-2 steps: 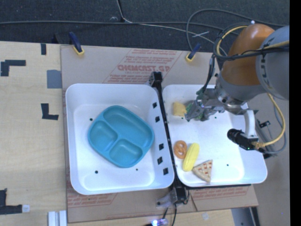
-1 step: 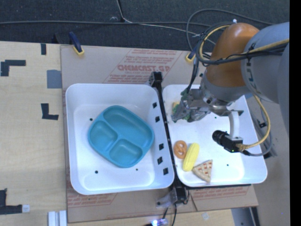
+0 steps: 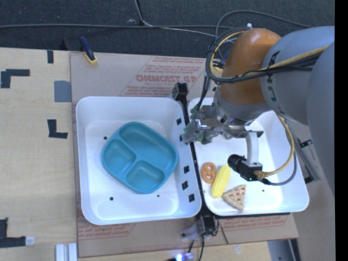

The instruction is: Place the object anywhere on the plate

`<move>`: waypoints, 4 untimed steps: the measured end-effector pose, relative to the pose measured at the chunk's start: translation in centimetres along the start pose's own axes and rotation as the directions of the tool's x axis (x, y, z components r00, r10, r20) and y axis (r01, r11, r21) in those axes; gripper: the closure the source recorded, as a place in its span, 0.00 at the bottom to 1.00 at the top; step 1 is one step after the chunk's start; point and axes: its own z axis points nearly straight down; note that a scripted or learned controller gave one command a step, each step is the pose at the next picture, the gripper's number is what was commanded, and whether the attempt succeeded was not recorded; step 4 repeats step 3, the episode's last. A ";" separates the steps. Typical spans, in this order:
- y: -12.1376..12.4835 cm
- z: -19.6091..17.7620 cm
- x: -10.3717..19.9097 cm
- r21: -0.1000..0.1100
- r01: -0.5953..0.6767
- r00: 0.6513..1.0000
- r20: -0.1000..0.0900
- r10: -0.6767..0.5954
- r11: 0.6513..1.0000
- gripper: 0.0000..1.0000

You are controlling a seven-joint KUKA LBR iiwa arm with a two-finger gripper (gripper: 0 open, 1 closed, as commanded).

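— 3 food pieces, a pretzel (image 3: 207,171), corn (image 3: 220,180) and toast (image 3: 235,196), lie in the right bin (image 3: 291,200). Any on the plate (image 3: 140,156)?

— None; placing remains. The end effector (image 3: 202,132) hovers above; its grip I cannot tell.

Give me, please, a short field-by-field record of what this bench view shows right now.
plate: blue, three compartments, in left bin
left bin: white, shallow
right bin: holds the food items
pretzel: beside corn
corn: yellow, upright-ish
pizza slice: right of corn
hand: above right bin's upper left
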 end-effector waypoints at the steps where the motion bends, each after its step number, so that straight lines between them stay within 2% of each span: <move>1: -0.3 0.3 6.4 0.000 0.002 1.000 0.000 -0.002 1.000 1.00; 2: -1.5 -0.1 11.6 0.000 0.001 1.000 0.000 -0.001 1.000 1.00; 3: -1.4 0.0 11.3 0.000 -0.004 1.000 0.002 0.004 1.000 0.00; 4: -1.4 0.0 11.3 0.000 -0.004 1.000 0.002 0.004 1.000 0.00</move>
